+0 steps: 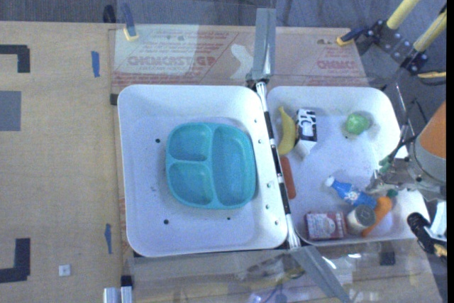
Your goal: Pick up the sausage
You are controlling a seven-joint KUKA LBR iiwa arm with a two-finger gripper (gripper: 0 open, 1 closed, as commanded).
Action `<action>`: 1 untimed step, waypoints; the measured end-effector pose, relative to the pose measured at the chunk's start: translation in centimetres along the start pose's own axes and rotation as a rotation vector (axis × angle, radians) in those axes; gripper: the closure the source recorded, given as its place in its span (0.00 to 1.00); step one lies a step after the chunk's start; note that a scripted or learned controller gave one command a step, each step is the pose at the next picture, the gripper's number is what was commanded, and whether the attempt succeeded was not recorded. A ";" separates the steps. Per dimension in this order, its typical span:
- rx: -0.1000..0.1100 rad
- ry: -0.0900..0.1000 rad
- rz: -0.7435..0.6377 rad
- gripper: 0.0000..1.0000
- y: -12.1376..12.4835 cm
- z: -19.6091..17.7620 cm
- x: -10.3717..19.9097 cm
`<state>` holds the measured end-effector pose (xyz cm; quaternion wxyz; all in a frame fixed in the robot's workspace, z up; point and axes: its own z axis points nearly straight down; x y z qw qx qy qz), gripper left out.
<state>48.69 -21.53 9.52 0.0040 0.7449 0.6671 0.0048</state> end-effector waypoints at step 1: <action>-0.008 -0.012 -0.841 1.00 -0.3 0.6 3.3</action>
